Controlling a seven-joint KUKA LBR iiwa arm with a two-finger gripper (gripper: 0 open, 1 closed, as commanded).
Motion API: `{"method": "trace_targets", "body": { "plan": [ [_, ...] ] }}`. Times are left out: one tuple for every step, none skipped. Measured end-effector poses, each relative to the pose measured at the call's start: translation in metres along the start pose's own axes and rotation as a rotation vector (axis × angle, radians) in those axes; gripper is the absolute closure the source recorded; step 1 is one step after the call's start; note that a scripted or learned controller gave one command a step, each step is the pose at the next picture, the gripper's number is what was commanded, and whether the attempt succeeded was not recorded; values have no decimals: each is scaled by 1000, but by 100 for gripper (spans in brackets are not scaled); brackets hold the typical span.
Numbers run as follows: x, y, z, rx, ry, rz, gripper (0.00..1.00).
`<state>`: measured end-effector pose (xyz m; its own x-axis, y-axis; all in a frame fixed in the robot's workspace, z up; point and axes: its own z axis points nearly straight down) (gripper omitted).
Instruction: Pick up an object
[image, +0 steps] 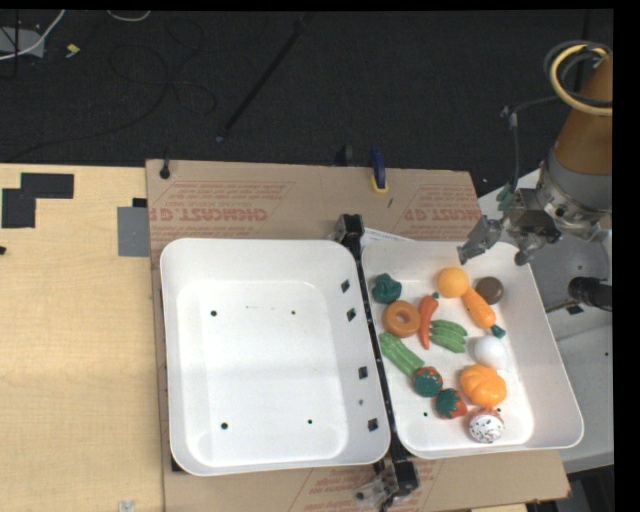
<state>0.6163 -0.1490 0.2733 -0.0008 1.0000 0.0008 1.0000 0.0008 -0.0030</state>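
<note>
Camera view: two-finger gripper (500, 240) above right white bin's (560, 400) far edge, fingers spread, holding nothing. Small round orange ball (452, 282) and other toys untouched; whole pick left.

Dark carpet (300, 80) behind wooden bench (70, 350)

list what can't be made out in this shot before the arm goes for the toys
- Pincer in the camera view: small and dark at the right bin's upper edge; its grip state is unreadable.
- White patterned ball: markings too small to read.
- Brown round piece: too small to identify.
- Clips at the bins' front seam: blurred, cut by the bottom edge.
</note>
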Motion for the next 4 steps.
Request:
{"method": "trace_targets", "body": {
  "plan": [
    [16,24,194,18,1,1,0],
    [15,27,176,6,1,0,100],
    [15,27,177,5,1,1,100],
    [14,27,176,4,1,1,100]
  ]
}}
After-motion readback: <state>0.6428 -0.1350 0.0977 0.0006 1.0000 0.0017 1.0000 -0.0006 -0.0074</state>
